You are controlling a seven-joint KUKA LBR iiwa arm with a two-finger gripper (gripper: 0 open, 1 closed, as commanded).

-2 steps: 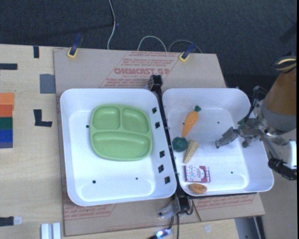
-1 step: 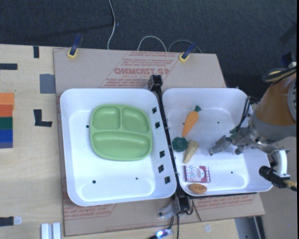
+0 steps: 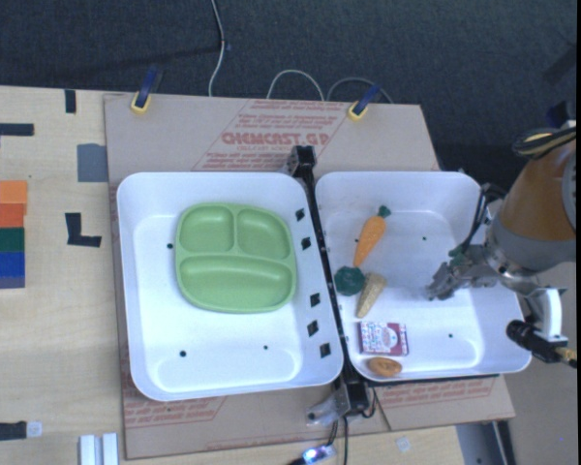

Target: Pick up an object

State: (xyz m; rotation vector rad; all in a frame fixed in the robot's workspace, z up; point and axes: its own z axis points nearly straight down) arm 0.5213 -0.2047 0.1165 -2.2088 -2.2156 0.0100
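Two white bins on a bench, with a robot arm (image 3: 537,211) reaching in from the right.

The pincer (image 3: 443,286) is seen low in the right bin (image 3: 436,187), small and blurred; whether it is apart or together cannot be told. Left of it, a toy carrot (image 3: 369,237) is laid slantwise, green top up-right. Below are found a dark green lump (image 3: 349,280), a pale cone (image 3: 370,294), a small printed packet (image 3: 382,337) and an orange piece (image 3: 383,366). A green divided plate (image 3: 236,258) is held in the left bin (image 3: 145,289).
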